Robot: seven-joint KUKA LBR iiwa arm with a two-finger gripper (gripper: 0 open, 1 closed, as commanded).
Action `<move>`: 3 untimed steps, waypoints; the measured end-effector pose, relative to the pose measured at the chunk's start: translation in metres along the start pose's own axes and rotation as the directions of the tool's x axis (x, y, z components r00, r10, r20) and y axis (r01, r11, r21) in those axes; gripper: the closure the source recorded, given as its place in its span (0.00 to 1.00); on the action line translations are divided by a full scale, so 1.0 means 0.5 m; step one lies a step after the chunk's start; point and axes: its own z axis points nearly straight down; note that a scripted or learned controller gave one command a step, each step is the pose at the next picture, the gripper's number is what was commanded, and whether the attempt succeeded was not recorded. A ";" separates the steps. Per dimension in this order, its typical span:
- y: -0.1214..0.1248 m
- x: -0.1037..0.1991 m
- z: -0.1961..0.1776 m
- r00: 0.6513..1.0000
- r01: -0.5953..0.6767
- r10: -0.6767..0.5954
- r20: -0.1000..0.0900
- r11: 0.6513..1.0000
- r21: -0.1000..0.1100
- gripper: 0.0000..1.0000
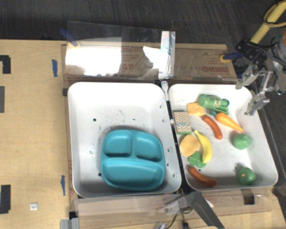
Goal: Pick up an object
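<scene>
The gripper (257, 92) hangs over the far right corner of the right bin (271, 163), its two fingers apart with nothing between them. In that bin, near the far edge, a green bottle (213, 101) lies beside a yellow-orange wedge (196, 109); just nearer sit an orange carrot (229, 121) and a red sausage (212, 127). A green ball (241, 141) rests toward the right wall and a green round fruit (246, 175) sits in the near right corner. By the left wall lie a checked block (182, 122), a banana (204, 146) and another red sausage (201, 177). The left bin (86, 99) holds a teal divided tray (132, 160) at its near edge.
</scene>
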 end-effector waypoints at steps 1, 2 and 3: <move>-0.016 0.019 0.283 0.999 0.050 -0.050 -0.011 0.999 -0.005 0.00; 0.013 0.049 0.351 1.000 0.010 -0.010 0.004 1.000 0.000 0.00; 0.066 0.149 0.348 0.994 -0.107 0.107 0.004 0.994 0.000 0.00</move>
